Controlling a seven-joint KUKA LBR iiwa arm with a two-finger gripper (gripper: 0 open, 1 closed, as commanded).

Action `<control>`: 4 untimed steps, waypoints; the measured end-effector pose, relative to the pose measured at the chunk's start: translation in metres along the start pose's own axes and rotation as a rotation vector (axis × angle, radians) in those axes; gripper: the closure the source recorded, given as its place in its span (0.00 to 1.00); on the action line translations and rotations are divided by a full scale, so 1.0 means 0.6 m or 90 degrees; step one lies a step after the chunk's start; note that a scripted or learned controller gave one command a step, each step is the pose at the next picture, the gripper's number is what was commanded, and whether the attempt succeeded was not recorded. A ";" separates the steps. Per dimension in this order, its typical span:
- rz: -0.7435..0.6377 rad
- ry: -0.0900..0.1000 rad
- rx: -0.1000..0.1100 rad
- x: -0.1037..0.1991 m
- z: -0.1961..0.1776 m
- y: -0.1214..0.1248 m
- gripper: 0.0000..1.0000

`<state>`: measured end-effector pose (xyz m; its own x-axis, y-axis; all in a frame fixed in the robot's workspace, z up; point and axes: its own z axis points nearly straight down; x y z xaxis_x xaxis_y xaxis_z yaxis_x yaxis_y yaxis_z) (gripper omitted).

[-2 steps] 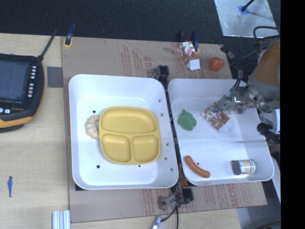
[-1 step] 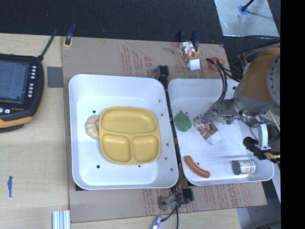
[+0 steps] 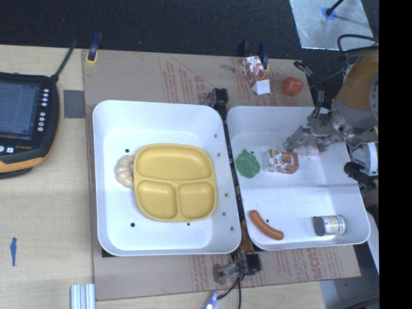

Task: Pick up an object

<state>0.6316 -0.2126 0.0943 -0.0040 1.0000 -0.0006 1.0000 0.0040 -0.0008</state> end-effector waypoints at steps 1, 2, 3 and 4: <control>0.000 0.001 0.002 0.001 0.005 -0.139 0.00; -0.001 0.001 0.001 0.106 0.004 -0.029 0.00; 0.002 0.000 0.001 0.001 -0.017 -0.191 0.00; 0.000 0.001 0.001 0.005 0.000 -0.038 0.00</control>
<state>0.6086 -0.2098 0.0942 -0.0042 1.0000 0.0007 1.0000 0.0042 -0.0016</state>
